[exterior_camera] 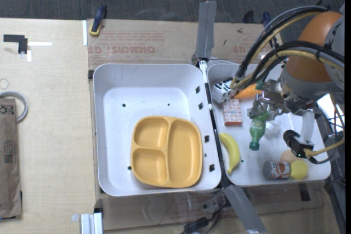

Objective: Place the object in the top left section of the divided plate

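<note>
Jaws (pixel 264 109): over green bottle (pixel 256 133), right bin, centre-right of frame — can't tell open or closed.
Plate (pixel 167 150): left bin, empty.
Technique: grip bottle neck squarely — lift straight.

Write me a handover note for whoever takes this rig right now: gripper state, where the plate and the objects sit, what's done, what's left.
Gripper: over the right bin, right above the green bottle; finger state not readable, no grasp confirmed.
Divided plate: yellow, in the left bin, nothing in any of its sections.
Right bin also holds a banana, a red-and-white box, a carrot, a can and a yellow fruit.
Done: arm positioned at the bottle.
Left: secure an object, carry it across, set it in the plate's top left section.
</note>
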Robot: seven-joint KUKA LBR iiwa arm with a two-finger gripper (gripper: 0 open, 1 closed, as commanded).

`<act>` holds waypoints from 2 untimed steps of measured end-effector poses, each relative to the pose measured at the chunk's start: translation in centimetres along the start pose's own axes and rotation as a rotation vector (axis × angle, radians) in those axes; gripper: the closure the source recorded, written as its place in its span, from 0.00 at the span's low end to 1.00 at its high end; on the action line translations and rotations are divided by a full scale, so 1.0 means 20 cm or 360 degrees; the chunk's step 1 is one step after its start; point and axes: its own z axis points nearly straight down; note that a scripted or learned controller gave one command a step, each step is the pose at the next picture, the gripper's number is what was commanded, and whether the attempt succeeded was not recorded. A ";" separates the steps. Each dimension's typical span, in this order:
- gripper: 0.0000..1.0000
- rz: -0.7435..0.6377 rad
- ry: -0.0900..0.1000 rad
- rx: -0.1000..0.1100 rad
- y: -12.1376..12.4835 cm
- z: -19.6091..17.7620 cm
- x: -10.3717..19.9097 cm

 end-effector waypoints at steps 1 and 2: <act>1.00 0.0419 -0.0001 -0.0001 0.13 -0.18 0.40; 1.00 0.0359 -0.0001 0.0003 -0.04 0.00 0.69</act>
